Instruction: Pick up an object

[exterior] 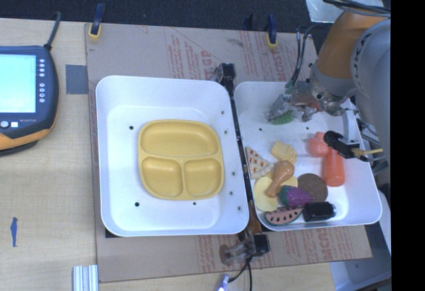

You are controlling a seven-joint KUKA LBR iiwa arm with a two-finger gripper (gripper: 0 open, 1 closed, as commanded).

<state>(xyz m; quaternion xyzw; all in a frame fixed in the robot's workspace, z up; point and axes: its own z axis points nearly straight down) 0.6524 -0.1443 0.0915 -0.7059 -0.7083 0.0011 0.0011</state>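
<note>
Many toys [295,185] crowd gripper [284,110].

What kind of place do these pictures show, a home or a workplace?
Most likely a robotics lab bench, not a home. A grey arm reaches over two white bins, one holding toy food, and a handheld control pendant lies on the bench.
</note>
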